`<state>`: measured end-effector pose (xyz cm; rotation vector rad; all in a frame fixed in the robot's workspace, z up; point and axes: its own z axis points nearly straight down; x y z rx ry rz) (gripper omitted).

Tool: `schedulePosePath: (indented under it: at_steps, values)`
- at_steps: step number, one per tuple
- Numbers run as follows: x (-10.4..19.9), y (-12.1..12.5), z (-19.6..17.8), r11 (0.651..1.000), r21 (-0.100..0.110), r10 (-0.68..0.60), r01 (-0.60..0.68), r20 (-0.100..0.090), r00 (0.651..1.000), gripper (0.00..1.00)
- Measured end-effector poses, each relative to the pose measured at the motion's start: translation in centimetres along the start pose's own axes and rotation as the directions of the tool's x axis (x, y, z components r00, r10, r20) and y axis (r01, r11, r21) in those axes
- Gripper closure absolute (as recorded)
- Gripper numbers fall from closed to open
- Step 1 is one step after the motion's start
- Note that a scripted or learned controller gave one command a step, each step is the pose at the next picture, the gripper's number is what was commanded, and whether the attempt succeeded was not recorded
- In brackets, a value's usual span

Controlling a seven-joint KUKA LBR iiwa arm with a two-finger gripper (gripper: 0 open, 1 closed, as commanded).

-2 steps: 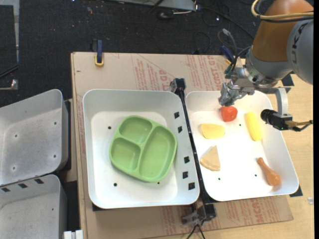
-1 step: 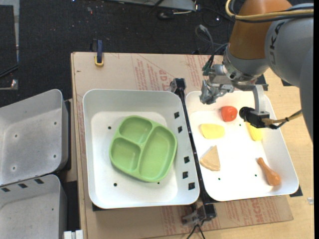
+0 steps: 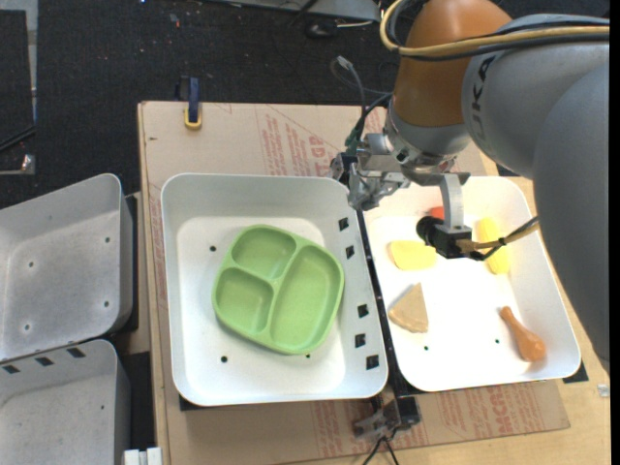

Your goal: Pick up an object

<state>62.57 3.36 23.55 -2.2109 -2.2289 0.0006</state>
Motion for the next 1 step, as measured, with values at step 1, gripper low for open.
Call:
schedulePosePath:
  at_steps: [1]
  values:
    - [5.47,-0.83,0.97,1.0,0.0,0.0,0.0,0.0,1.0,1.0]
